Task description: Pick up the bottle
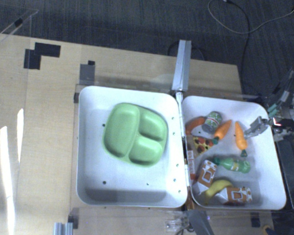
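The tool (258,126) hangs over the right bin's (279,173) far corner, can't tell its state. The bottle (232,165) lies lengthwise left-right, nearer the camera and left of it.

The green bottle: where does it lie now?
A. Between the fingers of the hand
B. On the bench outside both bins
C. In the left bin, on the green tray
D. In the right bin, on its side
D: the green bottle lies on its side on the floor of the right bin, among the other items there.
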### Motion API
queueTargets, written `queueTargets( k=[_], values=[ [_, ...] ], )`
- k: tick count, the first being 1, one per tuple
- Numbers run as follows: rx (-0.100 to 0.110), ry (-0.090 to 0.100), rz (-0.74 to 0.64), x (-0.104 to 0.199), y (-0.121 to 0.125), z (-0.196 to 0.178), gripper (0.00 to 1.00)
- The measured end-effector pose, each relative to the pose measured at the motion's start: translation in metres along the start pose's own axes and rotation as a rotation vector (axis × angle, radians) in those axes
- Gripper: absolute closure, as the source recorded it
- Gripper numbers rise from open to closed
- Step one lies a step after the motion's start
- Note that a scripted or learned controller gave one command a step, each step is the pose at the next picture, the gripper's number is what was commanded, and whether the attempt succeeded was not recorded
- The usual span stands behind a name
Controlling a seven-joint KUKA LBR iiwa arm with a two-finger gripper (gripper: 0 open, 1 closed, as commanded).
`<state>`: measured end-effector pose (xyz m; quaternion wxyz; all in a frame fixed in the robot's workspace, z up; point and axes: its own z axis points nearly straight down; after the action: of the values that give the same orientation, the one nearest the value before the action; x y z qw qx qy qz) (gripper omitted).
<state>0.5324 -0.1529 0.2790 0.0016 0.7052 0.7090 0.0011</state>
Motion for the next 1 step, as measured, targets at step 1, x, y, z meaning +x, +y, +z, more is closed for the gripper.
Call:
queueTargets(
  k=[1],
  values=[
    [0.001,0.001,0.096,0.0189,-0.0451,0.1171,0.0]
  ],
)
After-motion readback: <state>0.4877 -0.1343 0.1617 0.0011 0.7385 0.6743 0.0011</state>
